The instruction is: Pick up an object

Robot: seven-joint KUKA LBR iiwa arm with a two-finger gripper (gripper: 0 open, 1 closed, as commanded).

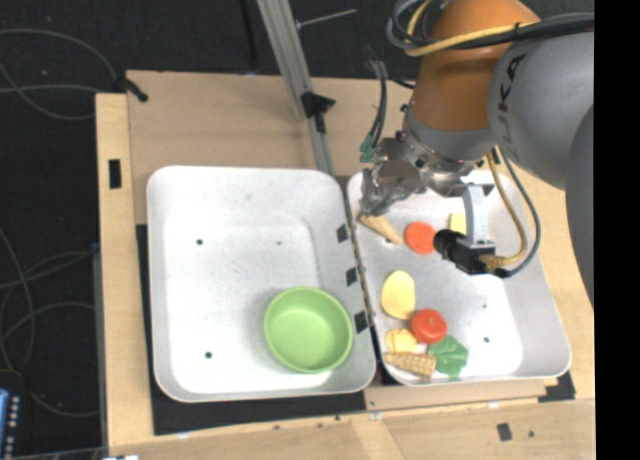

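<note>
My gripper (376, 204) hangs over the upper left corner of the right bin (520, 333), close to its left wall. Just below its tip lies a tan, stick-shaped piece (381, 229), touching or nearly touching it; whether it is gripped I cannot make out. To the right of that piece sits an orange-red ball (420, 238). Further toward the front lie a pale yellow oval (398, 294), a red tomato (430, 325), a green leafy piece (451, 356) and a tan waffle-like piece (411, 364).
The left bin (215, 238) holds a green bowl (308, 329) near its front right corner. A metal post (290, 58) slants up behind the bins. The arm's grey and orange body (470, 58) and a black cable fitting (465, 251) overhang the right bin's back half.
</note>
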